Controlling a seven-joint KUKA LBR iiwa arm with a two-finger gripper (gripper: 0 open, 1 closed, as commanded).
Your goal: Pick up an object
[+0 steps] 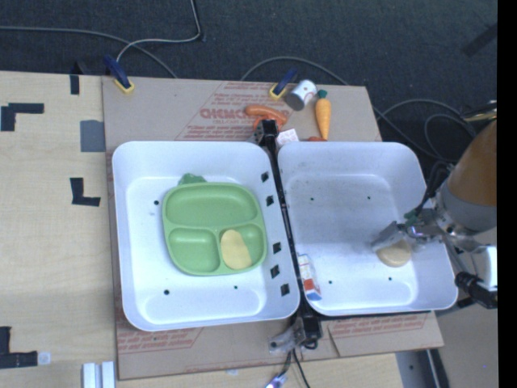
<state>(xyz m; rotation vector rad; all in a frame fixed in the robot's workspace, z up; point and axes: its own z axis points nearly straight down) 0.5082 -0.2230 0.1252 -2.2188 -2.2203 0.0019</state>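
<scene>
A pale beige rounded object [395, 255] lies on the floor of the right white bin [347, 176], near its right wall. My gripper [401, 238] hangs right over it, coming in from the right on the grey arm with the orange band [478, 176]. The fingers stand open, spread either side of the top of the beige object, and nothing is clamped between them. The object's upper edge is partly hidden by the fingers.
The left bin [137, 217] holds a green divided plate [212, 208] with a yellow piece [236, 250] in one compartment. A small packet [306, 273] lies at the right bin's left edge. A toy carrot [323, 115], an orange sausage [265, 112] and a white cylinder [303, 94] lie behind the bins.
</scene>
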